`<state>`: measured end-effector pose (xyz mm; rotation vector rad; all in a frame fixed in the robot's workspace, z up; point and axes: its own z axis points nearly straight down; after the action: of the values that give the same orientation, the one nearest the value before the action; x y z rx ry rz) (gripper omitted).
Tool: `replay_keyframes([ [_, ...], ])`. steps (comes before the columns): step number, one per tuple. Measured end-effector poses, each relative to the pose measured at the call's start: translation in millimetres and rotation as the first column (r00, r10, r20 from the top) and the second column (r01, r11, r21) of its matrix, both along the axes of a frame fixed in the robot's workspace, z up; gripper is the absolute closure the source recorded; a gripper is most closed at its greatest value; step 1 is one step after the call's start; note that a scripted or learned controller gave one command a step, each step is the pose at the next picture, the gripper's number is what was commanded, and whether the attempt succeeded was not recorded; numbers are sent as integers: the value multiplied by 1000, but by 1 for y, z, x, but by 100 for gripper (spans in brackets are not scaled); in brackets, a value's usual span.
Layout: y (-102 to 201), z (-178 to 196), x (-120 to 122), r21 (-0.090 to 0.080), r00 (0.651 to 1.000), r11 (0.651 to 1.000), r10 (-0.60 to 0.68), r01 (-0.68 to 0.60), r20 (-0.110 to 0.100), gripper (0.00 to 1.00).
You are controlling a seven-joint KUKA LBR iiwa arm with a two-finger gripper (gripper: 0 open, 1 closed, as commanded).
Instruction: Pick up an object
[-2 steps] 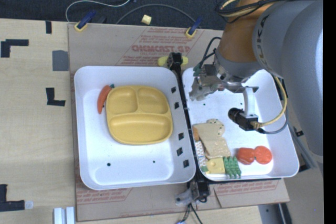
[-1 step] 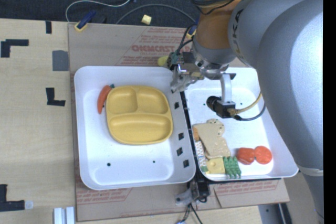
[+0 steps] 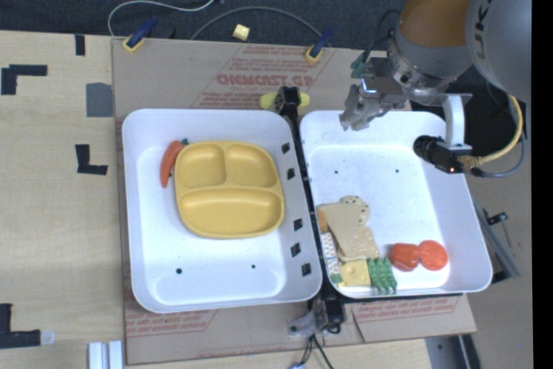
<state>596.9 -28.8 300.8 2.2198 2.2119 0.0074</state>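
Note:
My gripper [image 3: 356, 120] hangs over the far left corner of the right bin [image 3: 449, 186], with nothing visible between its fingers. Toy food lies in that bin's near part: a tan sandwich-like piece [image 3: 352, 229], a yellow piece [image 3: 352, 273], a green piece [image 3: 381, 273] and two red tomato-like pieces [image 3: 419, 256]. All of them sit well below the gripper in the view. In the left bin [image 3: 143, 212] a yellow divided plate [image 3: 229, 188] lies flat, and an orange carrot [image 3: 169, 162] rests just left of it.
Both bins stand on a cardboard sheet [image 3: 251, 73] held by clamps at the back. A black divider [image 3: 298, 186] runs between the bins. A cable [image 3: 173, 9] and a small yellow block [image 3: 241, 32] lie behind the cardboard.

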Motion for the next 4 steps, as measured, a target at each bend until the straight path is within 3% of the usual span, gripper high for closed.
replay_keyframes([
  [1, -26, -123, 12, 1, 1000, 1000, 1, -1, -22, 100],
  [2, 6, -117, -21, 3, 1000, 1000, 6, -6, -13, 100],
  [3, 56, -56, -50, 5, 1000, 1000, 11, -11, -5, 100],
  [4, 64, -58, -83, 2, 1000, 1000, 5, -5, -12, 100],
])
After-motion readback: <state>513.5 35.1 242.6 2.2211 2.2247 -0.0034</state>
